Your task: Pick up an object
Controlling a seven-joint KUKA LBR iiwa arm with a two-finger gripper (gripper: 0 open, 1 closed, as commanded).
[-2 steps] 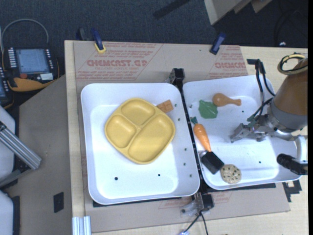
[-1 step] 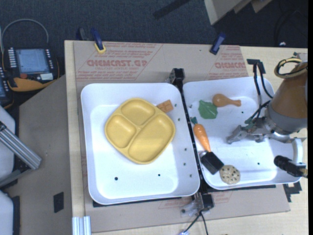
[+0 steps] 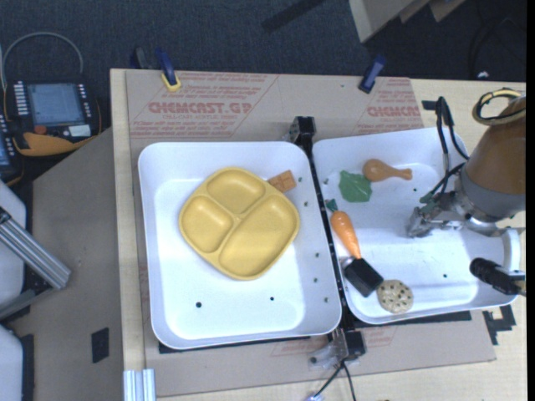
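The right bin holds an orange carrot, a green leafy piece, a tan drumstick, a black block and a round cookie. My gripper hangs low over the right part of this bin, at the end of the grey and orange arm. It is well to the right of the carrot, with bare bin floor beneath it. Nothing shows between the fingers.
The left bin carries a yellow divided plate, with a small tan block at the plate's upper right edge. A black divider rail runs between the bins. Black cables hang near the arm.
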